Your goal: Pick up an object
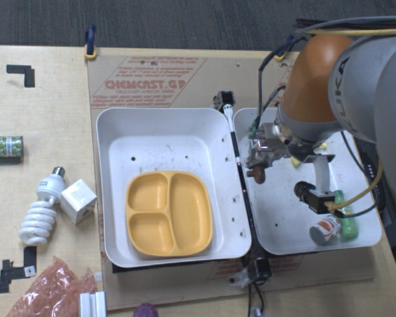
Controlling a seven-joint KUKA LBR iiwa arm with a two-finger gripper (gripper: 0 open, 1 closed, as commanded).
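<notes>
- The pale, smooth worktop (39, 111) is carrying a brown cardboard sheet (145, 81) with red print, and two bins are sitting on that sheet.
- The grey arm (373, 78), rounded and glossy with an orange band, is reaching in from the right over the right bin (284, 220).
- The left bin (112, 134), a shallow white plastic tray with rounded corners and a few dark specks, is sitting just beside the right one, and their rims are almost touching.
- A yellow plate (169, 213), matte and rounded with three compartments, is lying flat in the near half of the left bin.
- The metallic claw (257, 167) is hanging over the left side of the right bin, close to the wall; whether it is apart or together cannot be told, and nothing is visibly gripped.
- A pink mesh bag (53, 286), crinkled, is lying at the near left of the worktop.
- A white spiral bulb (39, 210) is lying left of the bins, touching a small white cube (78, 200).
- A white-and-orange cup (325, 230) is lying tipped in the near right corner of the right bin, well apart from the claw.
- A green stick-like piece (346, 224), smooth, is resting just beside that cup.
- A small green can (8, 147) is lying on its side at the far left.
</notes>
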